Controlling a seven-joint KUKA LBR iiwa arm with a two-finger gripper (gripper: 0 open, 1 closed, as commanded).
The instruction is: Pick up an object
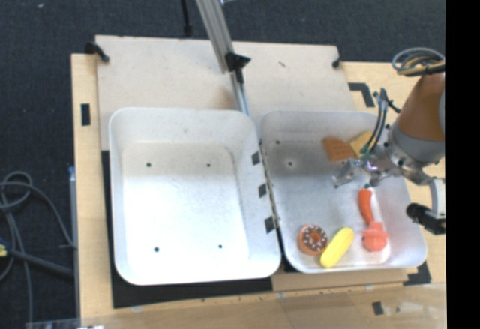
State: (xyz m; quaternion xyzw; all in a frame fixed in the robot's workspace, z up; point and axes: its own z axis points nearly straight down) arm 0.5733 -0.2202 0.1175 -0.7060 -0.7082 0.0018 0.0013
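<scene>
1. The arm point(421, 114) comes in from the right, its orange band sitting above the grey wrist, and it leans down over the right bin point(300, 142).
2. The gripper point(358, 172) hangs low inside that bin, near its upper right part. From where I stand the metal at its tip is a small blur, so I cannot tell how it is set, and I see no object caught in it.
3. Just above and to the left of the gripper lies a flat tan-orange piece point(337, 148), with a pale yellow piece point(361, 141) beside it, partly under the wrist.
4. Just below the gripper lies an orange carrot-shaped toy point(365, 204), pointing down the bin. Its lower end meets a rounder orange-red lump point(375, 237); whether the two are one object I cannot say.
5. Further below and to the left of the gripper, near the bin's front wall, a yellow corn-like toy point(337, 246) lies at a slant, touching a round brown doughnut with sprinkles point(311, 239).
6. Well to the left of the gripper sits the left bin point(120, 170), edge to edge with the right one.
7. A metal strut point(214, 16) runs up and away from the seam between the bins.
</scene>
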